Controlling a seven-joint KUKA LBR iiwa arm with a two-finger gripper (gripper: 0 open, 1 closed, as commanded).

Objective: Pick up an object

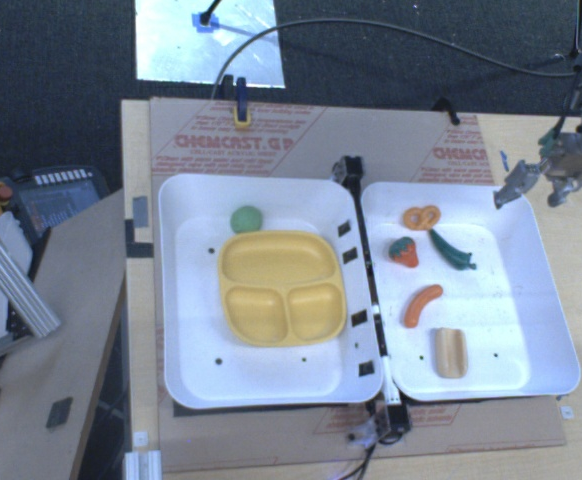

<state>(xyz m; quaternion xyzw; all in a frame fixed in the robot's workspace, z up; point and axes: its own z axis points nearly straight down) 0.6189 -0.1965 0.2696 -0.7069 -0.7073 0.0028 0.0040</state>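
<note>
jaws apart and bare, gripper hovering at two o'clock above right white bin; candidate orange sausage-shaped toy lies mid-bin, isolated: descend centred, closing across its narrow width.

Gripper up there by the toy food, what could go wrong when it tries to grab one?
The gripper sits over the far right rim of the right bin, well away from every toy, so a straight drop would likely catch nothing.

The strawberry, pretzel and green pepper lie close together, so reaching for one could knock another.

The sausage and bread lie flat and might slip from the fingers.
</note>
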